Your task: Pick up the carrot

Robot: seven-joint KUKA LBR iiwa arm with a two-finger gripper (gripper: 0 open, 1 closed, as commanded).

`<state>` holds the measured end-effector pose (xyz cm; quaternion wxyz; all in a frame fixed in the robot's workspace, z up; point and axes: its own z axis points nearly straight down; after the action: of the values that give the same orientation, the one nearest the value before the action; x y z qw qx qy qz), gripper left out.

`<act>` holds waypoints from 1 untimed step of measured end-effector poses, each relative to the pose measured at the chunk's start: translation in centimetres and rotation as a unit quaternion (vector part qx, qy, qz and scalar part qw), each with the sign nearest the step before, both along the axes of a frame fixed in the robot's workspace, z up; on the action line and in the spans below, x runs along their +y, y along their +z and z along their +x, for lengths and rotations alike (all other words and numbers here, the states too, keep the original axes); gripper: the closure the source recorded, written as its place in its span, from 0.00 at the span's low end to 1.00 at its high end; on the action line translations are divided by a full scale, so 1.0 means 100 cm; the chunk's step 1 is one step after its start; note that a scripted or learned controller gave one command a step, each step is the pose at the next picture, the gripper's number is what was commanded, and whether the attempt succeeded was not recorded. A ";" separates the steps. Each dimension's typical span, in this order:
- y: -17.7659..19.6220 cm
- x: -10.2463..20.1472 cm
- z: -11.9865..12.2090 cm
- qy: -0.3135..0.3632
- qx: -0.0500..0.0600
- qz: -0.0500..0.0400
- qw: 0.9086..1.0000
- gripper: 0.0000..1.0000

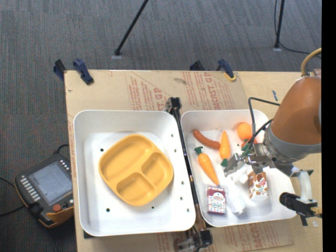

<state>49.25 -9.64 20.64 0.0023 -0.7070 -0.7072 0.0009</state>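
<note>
Two orange carrots lie in the right bin (273, 206). One carrot (208, 167) lies slanted at the bin's left, with its green top (199, 151) pointing to the back. The second carrot (224, 144) lies further back and to the right, its green end (225, 162) toward the front. My gripper (245, 159) hangs low over the middle of the right bin, just right of the second carrot's green end. I see nothing held in it. The wrist and the orange band hide the bin's right side.
Also in the right bin are a red-brown sausage (206, 139), an orange ball (244, 130), a small red carton (216, 200), a brown juice box (257, 185) and a white bottle (235, 199). The left bin (86, 135) holds a yellow divided plate (136, 169).
</note>
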 end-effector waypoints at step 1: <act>-0.120 0.009 0.062 -0.001 0.001 0.000 1.000 0.00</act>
<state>55.44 -8.70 8.65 0.0027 -0.7075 -0.7067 0.0013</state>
